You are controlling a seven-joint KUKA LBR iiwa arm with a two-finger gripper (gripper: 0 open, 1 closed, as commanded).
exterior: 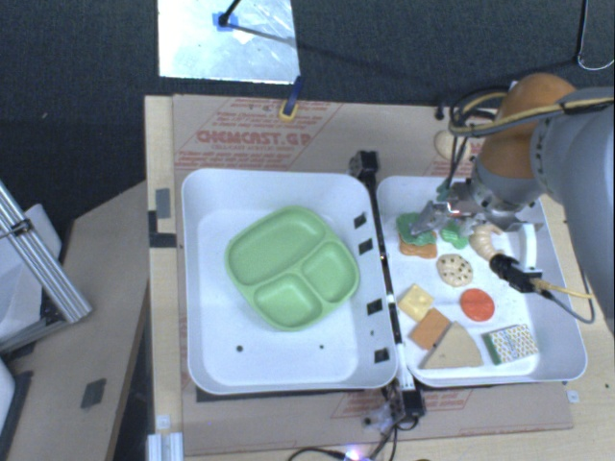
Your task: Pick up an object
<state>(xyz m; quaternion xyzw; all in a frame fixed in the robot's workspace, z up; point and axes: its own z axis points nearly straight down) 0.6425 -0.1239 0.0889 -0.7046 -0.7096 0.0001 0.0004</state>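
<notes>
My gripper (444, 210) is down in the right bin (555, 353), at its far left part. It hovers right over a green leafy toy (415, 223) that lies on an orange piece (418, 249); I cannot make out whether it touches either. A small green piece (455, 239) sits just in front of the gripper. Closer to the front lie a speckled cookie (455, 269), a red tomato slice (477, 304), a yellow cheese cube (416, 302), an orange block (430, 329), a tan wedge (454, 351) and a green patterned block (510, 342).
The left bin (207, 286) holds a green divided plate (292, 267). A black-clipped divider (380, 267) separates the two bins. The grey arm (567, 152) comes in over the right bin's far right corner.
</notes>
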